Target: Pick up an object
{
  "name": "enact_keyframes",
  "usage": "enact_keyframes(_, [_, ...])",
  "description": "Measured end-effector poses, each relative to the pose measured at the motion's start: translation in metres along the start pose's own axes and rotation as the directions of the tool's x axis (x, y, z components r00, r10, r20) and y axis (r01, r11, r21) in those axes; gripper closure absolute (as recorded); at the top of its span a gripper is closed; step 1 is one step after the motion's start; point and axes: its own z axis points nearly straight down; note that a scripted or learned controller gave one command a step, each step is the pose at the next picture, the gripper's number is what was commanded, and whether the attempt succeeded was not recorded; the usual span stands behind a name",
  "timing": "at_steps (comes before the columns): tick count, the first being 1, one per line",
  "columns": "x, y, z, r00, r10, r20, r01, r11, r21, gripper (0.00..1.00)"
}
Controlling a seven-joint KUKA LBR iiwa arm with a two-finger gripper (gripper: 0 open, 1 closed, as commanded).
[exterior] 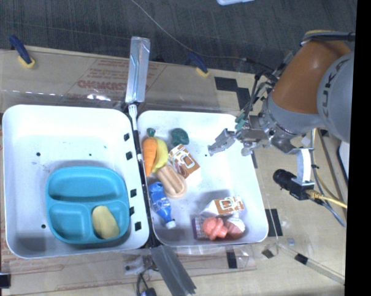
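My gripper (222,141) hangs over the upper right part of the right bin (245,177), above bare white floor, with no object touching it. To its left lie a teal object (180,137), a carrot (149,154), a banana (162,154) and a brown-and-white carton (185,162). Below them are a hot dog bun (173,182) and a blue bottle (159,204). Near the bin's front right sit a small carton (229,206) and a pink meat pack (219,228).
The left bin (26,137) holds a blue divided tray (79,195) with a yellow fruit (105,222) in its lower right compartment. A raised divider (135,142) separates the two bins. The arm's grey and orange body (311,82) reaches in from the right.
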Motion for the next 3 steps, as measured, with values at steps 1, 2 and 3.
enact_keyframes(1, [0.034,-0.017,0.103,0.998,0.066,-0.001,-0.066,0.998,0.009,0.00])
enact_keyframes(2, [0.048,0.041,0.151,0.998,0.064,0.000,-0.064,0.998,0.004,0.00])
enact_keyframes(3, [0.052,0.029,0.161,0.976,-0.218,0.006,0.218,0.976,-0.009,0.00])
